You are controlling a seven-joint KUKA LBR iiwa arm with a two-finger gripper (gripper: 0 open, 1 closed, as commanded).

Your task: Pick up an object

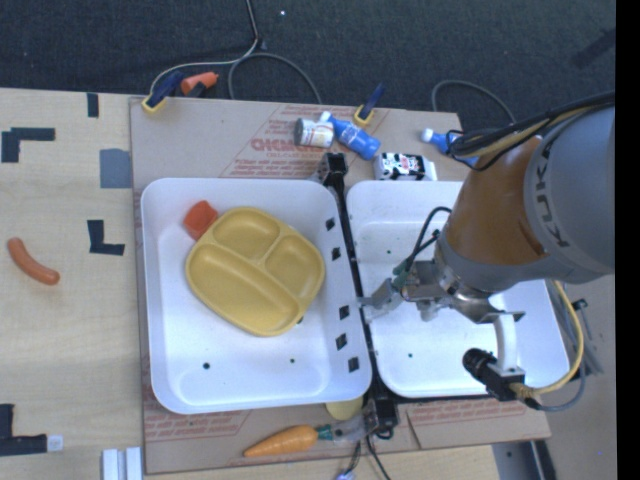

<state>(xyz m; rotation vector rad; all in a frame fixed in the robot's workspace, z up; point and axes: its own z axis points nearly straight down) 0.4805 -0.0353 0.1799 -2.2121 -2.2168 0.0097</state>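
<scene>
Arm's gripper point(385, 296) hangs over right bin point(440, 368); jaw state unclear. Tray point(255, 268) lies in left bin point(170, 368), so closing here likely grabs nothing.

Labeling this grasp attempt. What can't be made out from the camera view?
- Gripper: small and dark over the right bin; its state is unreadable.
- Right bin floor: largely covered by the arm.
- Orange block: partly tucked under the yellow tray in the left bin.
- Yellowish item at the left bin's near rim: mostly hidden, identity unclear.
- Labels on the small items behind the bins: too small to read.
</scene>
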